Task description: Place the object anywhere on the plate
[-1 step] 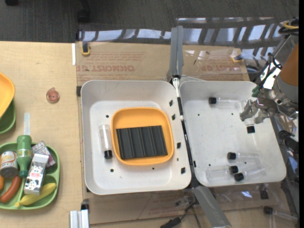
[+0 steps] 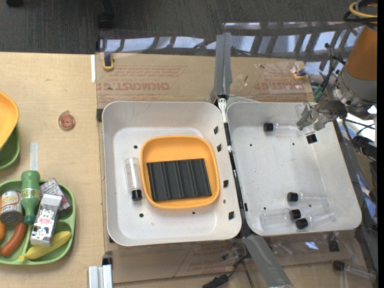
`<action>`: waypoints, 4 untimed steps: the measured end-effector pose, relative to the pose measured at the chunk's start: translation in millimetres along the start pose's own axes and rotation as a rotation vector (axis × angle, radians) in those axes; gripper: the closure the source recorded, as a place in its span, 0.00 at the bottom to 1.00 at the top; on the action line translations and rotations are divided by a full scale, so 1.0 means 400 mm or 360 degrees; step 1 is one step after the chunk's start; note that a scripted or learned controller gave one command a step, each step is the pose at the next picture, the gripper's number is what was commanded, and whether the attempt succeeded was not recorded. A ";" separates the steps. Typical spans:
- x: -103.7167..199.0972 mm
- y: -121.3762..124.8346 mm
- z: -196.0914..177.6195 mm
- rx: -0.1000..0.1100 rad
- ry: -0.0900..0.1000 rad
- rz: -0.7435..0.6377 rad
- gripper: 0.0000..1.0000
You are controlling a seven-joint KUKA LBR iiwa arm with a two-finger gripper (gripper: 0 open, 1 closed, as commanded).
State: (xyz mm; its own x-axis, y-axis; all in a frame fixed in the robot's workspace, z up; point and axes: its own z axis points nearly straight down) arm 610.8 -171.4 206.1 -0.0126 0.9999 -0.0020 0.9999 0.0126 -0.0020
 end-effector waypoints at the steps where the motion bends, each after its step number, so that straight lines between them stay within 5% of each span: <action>1: 0.000 0.000 0.000 0.0000 0.0000 -0.0001 0.00; 2: -0.106 -0.054 -0.168 -0.0002 0.0001 -0.0002 0.00; 3: -0.128 -0.142 -0.374 -0.0003 0.0000 -0.0226 0.00; 4: -0.126 -0.166 -0.560 -0.0002 0.0000 -0.0095 0.00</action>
